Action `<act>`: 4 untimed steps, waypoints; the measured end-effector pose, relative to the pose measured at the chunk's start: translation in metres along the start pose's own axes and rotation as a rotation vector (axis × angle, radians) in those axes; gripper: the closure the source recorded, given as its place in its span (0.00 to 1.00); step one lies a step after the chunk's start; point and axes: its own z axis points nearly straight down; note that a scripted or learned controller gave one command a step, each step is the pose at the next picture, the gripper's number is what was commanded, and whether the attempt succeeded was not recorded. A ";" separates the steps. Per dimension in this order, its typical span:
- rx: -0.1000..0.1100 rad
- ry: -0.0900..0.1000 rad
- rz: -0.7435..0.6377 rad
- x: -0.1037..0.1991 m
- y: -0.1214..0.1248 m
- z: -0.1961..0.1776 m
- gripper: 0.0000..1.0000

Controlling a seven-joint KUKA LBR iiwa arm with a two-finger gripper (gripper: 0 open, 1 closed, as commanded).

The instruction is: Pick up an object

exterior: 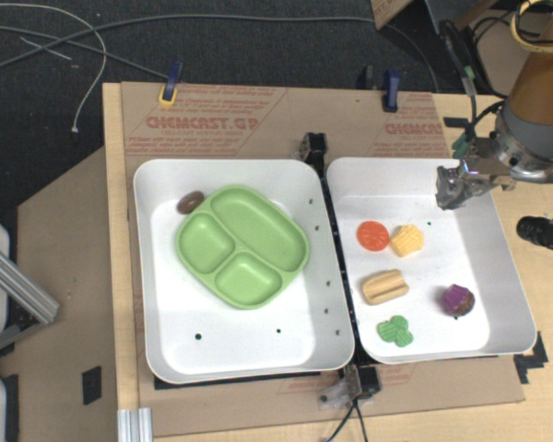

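Observation:
The right bin [498, 339] holds several small items: an orange-red round piece [372, 236], a yellow corn-like piece [406, 240], a tan bread roll [384, 285], a purple piece [457, 299] and a green broccoli-like piece [395, 331]. My gripper [450, 191] hangs over the bin's upper right part, above and right of the yellow piece and apart from it. Nothing shows between its fingers.
The left bin [166, 339] carries a green three-compartment tray [242, 245], with a small brown item [191, 202] at the tray's upper left edge. Black clamps [313, 145] sit between the bins. Cables lie on the dark floor behind the bench.

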 end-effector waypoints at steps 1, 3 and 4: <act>-0.013 -0.002 -0.002 0.000 0.002 -0.007 0.00; -0.008 -0.001 -0.001 0.002 0.009 0.113 0.00; -0.014 -0.001 -0.002 0.002 0.011 0.162 0.00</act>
